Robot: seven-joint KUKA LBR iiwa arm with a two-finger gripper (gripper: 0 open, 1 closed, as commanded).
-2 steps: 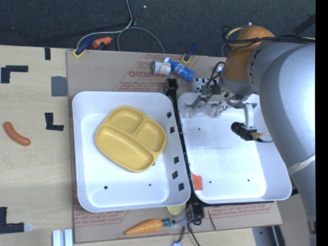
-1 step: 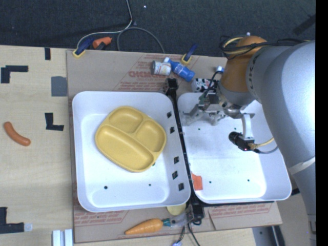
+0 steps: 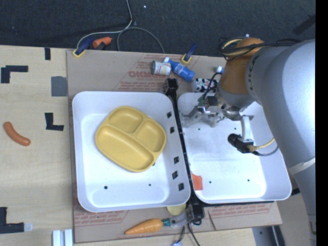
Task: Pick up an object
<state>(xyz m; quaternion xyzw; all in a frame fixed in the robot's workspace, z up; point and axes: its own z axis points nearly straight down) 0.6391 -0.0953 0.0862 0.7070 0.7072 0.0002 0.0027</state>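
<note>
A yellow divided plate (image 3: pixel 131 137) lies flat in the left white bin (image 3: pixel 87 188). My gripper (image 3: pixel 204 110) is low over the far left corner of the right white bin (image 3: pixel 256 188), close to the divider between the bins. The grey arm with its orange band (image 3: pixel 241 76) reaches in from the right and hides the bin's far right part. A small orange piece (image 3: pixel 197 182) lies at the right bin's near left edge. Nothing shows at the gripper's tip.
Outside the bins, a blue and white bottle (image 3: pixel 174 68) lies on the cardboard behind them. A toy carrot (image 3: pixel 145 226) lies in front, and a toy sausage (image 3: pixel 17 134) sits far left on the bench. A black cable connector (image 3: pixel 241 142) hangs off the wrist over the right bin.
</note>
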